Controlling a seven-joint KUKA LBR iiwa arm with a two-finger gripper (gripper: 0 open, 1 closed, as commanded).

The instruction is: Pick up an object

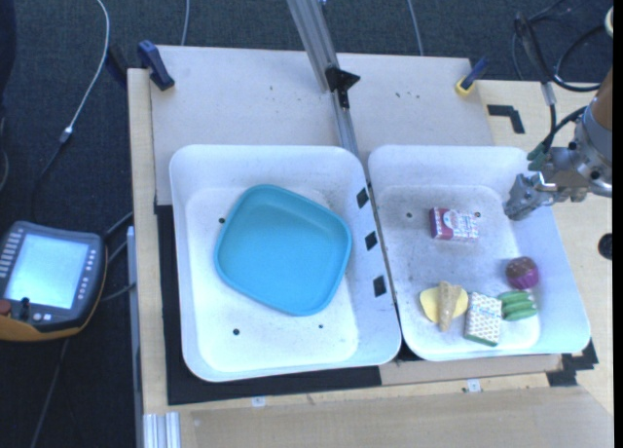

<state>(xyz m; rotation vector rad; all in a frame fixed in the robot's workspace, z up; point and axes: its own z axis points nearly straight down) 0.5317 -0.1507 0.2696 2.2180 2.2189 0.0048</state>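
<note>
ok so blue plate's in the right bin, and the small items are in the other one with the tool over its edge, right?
Not quite: the camera view shows the blue plate in the left bin. The small items lie in the other one, the right bin, with the tool over its right edge.

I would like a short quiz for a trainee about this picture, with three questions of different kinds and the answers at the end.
1. True or false: the blue plate lies in the left bin.
2. Which thing lies nearest the pincer? A) red carton B) banana C) green beans
3. Fill in: the purple ball lies in the ___ bin.

Key
1. True.
2. A. The carton lies in the upper part of that bin, just left of the pincer; the banana and beans lie near the bin's lower edge.
3. Right.
</note>
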